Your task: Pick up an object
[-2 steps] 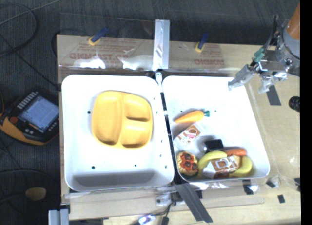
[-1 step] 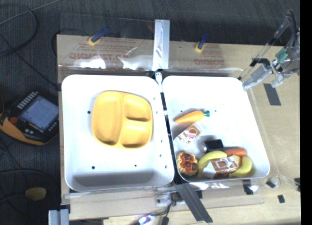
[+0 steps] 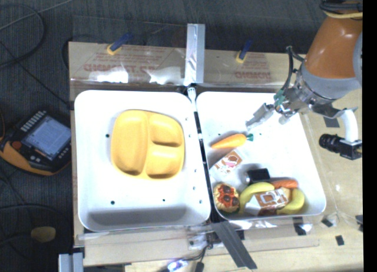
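Now the gripper [image 3: 257,118] hangs over the right bin [image 3: 312,168], up and to the right of the carrot [image 3: 228,141], close but apart from it. Whether it is open or closed cannot be told. Nearer the front wall lie a small packet [image 3: 228,162], a banana [image 3: 265,193] and a pizza slice [image 3: 225,197]. A yellow tray [image 3: 147,143] fills the left bin [image 3: 94,165].

Bench [image 3: 88,53] carries two white bins side by side: left bin [image 3: 94,206], right bin [image 3: 306,153].
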Controlling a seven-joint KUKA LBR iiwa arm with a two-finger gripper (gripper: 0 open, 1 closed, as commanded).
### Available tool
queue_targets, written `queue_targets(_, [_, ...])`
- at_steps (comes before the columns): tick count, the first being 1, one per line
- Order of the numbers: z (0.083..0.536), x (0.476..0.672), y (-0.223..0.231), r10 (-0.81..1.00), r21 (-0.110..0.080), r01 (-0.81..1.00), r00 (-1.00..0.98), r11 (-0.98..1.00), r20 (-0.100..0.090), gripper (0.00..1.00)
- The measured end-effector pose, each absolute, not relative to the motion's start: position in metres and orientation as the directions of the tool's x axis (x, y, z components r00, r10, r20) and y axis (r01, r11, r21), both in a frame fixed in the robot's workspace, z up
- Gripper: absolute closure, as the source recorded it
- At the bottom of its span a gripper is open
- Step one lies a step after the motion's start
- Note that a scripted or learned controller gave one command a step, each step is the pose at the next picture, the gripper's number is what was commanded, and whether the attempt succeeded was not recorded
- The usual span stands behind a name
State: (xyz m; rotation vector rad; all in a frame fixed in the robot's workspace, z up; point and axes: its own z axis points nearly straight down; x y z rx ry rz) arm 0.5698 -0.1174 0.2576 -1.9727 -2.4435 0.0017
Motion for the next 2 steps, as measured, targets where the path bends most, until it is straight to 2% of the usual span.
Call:
queue_targets(1, [0.147, 0.611, -0.112, 0.968, -0.003, 0.968, -0.252, 0.252, 0.0, 0.0])
queue_targets(2, [0.09, 0.613, -0.119, 0.98, 0.009, 0.98, -0.197, 0.197, -0.005, 0.0])
